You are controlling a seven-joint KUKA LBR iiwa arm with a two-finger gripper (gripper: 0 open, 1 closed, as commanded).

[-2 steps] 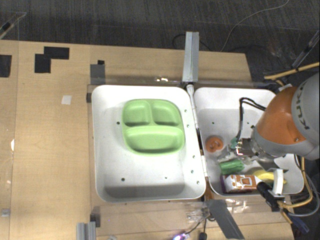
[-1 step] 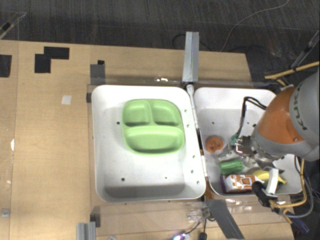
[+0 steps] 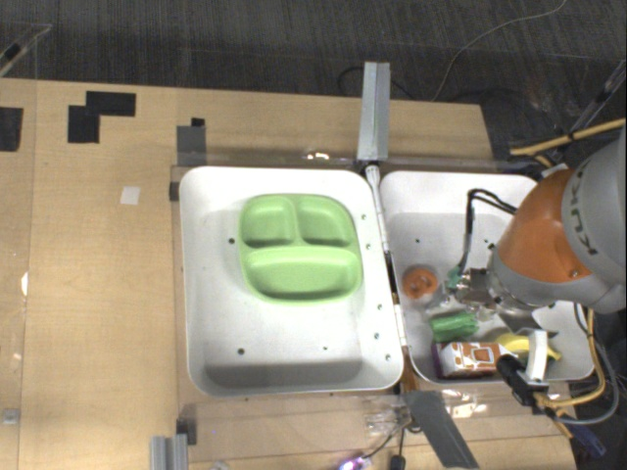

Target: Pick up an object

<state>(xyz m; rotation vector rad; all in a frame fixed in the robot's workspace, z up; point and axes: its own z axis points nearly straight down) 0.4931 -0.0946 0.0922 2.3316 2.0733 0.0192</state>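
Observation:
The arm reaches in from the right over the right bin (image 3: 431, 199). My gripper (image 3: 468, 295) is low in that bin, right above a green cylinder-shaped thing (image 3: 455, 323). An orange round thing (image 3: 420, 282) lies just left of the gripper, apart from it. A brown and white packet (image 3: 468, 357) lies near the bin's front wall, with a yellow thing (image 3: 519, 345) to its right. The orange wrist band and grey arm hide the right part of the bin.
The left bin (image 3: 211, 292) holds a green divided plate (image 3: 298, 246), upside up, near its middle. A metal divider post (image 3: 373, 111) stands between the bins at the back. Wooden bench surface spreads to the left.

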